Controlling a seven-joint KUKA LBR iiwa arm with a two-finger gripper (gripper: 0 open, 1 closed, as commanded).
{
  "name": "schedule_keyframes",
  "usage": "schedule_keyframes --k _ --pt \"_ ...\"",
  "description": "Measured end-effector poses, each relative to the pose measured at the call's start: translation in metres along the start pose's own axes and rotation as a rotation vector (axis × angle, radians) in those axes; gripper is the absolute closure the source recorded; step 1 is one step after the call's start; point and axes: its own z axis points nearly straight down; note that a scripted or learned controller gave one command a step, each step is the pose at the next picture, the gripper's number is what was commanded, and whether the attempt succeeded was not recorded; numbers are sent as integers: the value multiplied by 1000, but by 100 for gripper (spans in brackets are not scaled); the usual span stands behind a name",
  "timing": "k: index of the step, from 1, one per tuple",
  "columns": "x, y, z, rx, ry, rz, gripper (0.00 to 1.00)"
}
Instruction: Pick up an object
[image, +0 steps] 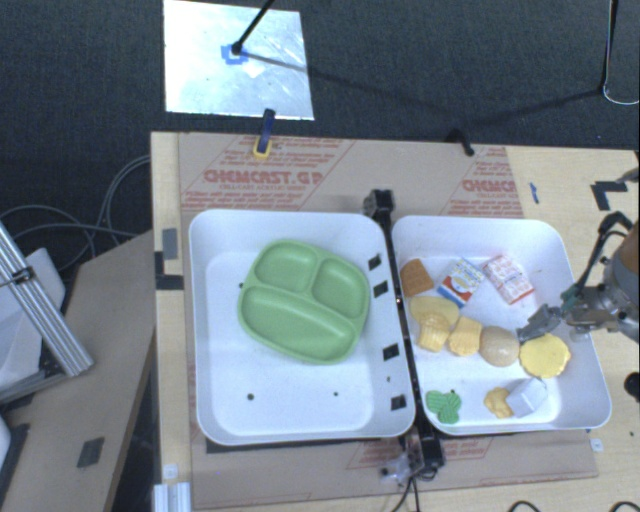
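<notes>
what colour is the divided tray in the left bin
Light green, plain with no pattern. The tray shows clearly in the camera view.

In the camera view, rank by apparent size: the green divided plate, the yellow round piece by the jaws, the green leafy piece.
1. Green divided plate, by far the largest.
2. Yellow round piece.
3. Green leafy piece, slightly smaller; the gap is modest.

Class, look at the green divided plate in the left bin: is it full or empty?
Empty. The green plate shows bare compartments; the food pieces all lie in the right bin.
</notes>
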Motion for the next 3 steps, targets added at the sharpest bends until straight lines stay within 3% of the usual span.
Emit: schedule_keyframes --k 1,2,3 --pt "1 3 -6 -12 -3 -4 0" --pt "-1 -7 47 -8 -2 -2 0" --pt "4 -2 94 -17 7 -9 0"
